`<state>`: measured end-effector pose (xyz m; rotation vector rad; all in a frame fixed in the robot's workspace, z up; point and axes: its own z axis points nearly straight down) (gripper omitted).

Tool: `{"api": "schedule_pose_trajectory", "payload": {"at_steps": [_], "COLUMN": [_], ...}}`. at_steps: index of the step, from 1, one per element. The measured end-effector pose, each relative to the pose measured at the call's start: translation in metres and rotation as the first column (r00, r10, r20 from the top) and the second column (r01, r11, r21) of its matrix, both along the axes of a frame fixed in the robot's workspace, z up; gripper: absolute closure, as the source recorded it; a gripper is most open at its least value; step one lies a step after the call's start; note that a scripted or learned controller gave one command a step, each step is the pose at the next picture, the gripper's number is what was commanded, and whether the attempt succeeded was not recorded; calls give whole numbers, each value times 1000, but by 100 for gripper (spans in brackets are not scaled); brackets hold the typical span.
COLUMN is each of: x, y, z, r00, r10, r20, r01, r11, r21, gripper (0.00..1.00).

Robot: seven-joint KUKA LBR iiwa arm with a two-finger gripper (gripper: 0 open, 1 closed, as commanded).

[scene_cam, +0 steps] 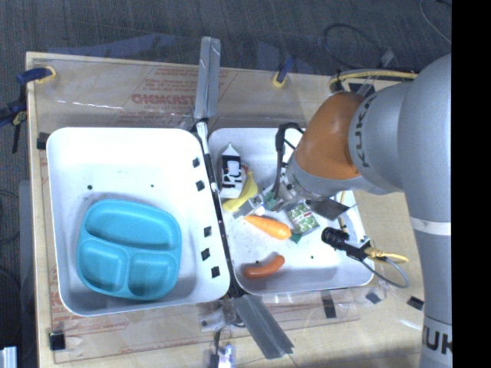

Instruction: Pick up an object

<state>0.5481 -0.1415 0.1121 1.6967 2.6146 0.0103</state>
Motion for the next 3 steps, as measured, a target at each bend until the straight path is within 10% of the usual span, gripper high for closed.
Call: {"api": "schedule_pose_trajectory", "payload": {"at_steps": [1,2,3], "x": [-20,-19,-47], "y": [-20,-20,51], "z": [-20,-10,92], "r00": [952,954,858], "r10": [-304,-299,-513], "r20": [-26,-27,-25], "r01": [304,299,514], "r11": [953,954,858], "r21": [9,9,8], "gripper": [0,100,100]}}
